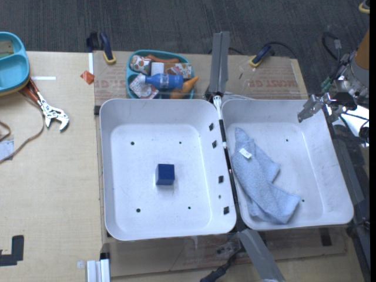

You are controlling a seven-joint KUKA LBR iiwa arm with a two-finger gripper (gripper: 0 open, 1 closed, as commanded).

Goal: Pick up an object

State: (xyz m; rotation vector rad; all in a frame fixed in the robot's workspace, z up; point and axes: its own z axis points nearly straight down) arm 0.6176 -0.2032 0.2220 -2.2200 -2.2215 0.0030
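A small dark blue cube (165, 174) sits on the floor of the left white bin (111, 175), a little below its middle. A crumpled pale blue cloth (259, 178) with a white tag lies in the left half of the right white bin (329, 175). My gripper (316, 114) hangs over the right bin's upper right corner, up and to the right of the cloth and far from the cube. It looks open, with nothing between its fingers. The arm (356, 75) enters from the right edge.
A teal bowl (160, 75) of mixed small items stands on the bench behind the left bin. A wrench (50, 111) and a light blue tray (12, 62) lie at far left. A grey post (220, 57) rises between the bins' back corners.
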